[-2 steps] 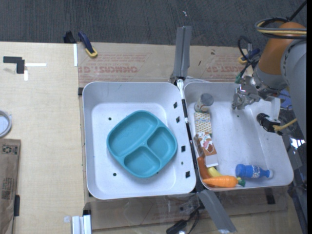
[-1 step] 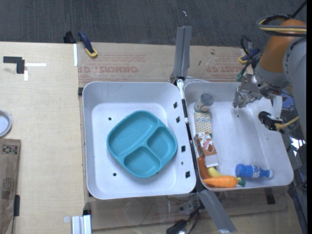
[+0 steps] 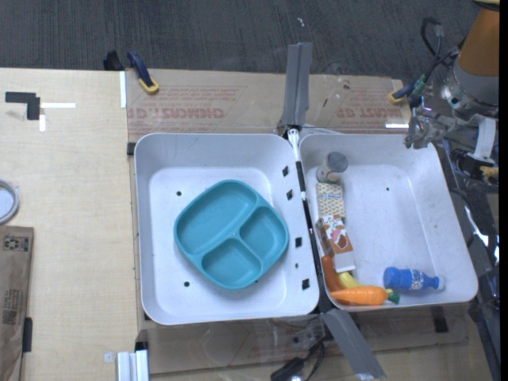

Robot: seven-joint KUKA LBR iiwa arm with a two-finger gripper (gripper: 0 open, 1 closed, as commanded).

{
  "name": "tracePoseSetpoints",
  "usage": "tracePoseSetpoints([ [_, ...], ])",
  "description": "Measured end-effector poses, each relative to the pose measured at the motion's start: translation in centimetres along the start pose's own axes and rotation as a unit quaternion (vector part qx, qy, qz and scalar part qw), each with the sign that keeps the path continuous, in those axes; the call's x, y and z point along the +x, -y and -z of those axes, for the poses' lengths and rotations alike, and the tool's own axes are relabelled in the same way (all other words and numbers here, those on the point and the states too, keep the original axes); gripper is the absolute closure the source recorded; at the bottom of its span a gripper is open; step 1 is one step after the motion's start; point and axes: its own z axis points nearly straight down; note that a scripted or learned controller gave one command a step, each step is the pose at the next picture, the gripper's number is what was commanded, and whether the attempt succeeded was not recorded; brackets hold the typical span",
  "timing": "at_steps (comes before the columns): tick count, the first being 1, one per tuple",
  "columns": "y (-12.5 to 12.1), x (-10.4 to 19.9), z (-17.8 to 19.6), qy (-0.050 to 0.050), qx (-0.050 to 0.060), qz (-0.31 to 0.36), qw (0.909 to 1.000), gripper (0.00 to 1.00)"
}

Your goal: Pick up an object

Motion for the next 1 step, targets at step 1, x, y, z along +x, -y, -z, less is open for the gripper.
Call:
tracePoseSetpoints([
  [1, 0.07, 0.01, -0.18, 0.0, 0.002, 0.0, 1.0, 0.0],
])
